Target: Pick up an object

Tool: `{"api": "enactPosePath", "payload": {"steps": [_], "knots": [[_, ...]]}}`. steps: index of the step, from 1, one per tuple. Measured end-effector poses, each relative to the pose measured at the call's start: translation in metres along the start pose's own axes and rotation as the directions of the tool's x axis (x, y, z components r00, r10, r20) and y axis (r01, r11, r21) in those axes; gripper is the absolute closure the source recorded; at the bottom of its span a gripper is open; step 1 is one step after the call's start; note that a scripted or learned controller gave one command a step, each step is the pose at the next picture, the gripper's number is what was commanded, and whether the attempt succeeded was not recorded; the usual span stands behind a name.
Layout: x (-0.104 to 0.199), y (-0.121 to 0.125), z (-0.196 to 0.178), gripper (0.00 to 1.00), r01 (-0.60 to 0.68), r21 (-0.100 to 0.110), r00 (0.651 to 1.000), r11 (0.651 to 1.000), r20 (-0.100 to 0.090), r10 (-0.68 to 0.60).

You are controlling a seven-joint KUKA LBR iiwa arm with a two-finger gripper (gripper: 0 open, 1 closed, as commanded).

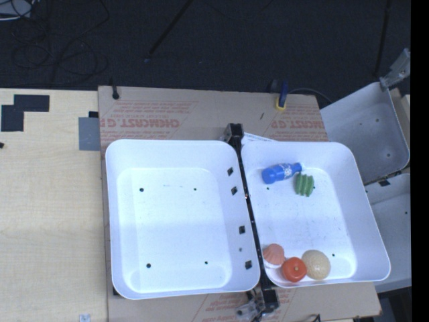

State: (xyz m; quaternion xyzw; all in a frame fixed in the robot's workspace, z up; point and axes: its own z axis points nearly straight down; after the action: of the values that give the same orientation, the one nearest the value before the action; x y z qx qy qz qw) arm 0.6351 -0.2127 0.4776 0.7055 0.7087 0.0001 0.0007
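Found two shallow white bins side by side on a brown cardboard sheet [167, 116] over the pale counter [47, 213]. Saw nothing lying in the left bin [112, 180], only small dark marks on its floor.

Counted five small things in the right bin [362, 200], all candidates for the pick. Noted a blue bottle [281, 172] lying on its side in the upper part, just beside a green ribbed object [305, 184], perhaps a toy vegetable, too small to name for sure. Noted three round things pressed together in the lower corner: a pink ball [273, 253], a red-orange ball [293, 269] and a beige ball [316, 263]. Probably rolled down there and stopped against the wall and against each other.

Could not tell whether the pincer was open or closed.

Judged the bottle the easier target: open white floor below it and to its left, with only the green object close on its right side. Judged the three balls harder, being crowded near the lower rim and leaving little room for a descent between them. Kept in mind also the dark divider [242, 200] between the bins, close to the pink ball.
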Motion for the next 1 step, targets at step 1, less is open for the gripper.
{"api": "enactPosePath", "payload": {"steps": [1], "knots": [[0.0003,0.0097,-0.0239,0.0,0.001,0.0,1.0,1.0,0.0,-0.001]]}}
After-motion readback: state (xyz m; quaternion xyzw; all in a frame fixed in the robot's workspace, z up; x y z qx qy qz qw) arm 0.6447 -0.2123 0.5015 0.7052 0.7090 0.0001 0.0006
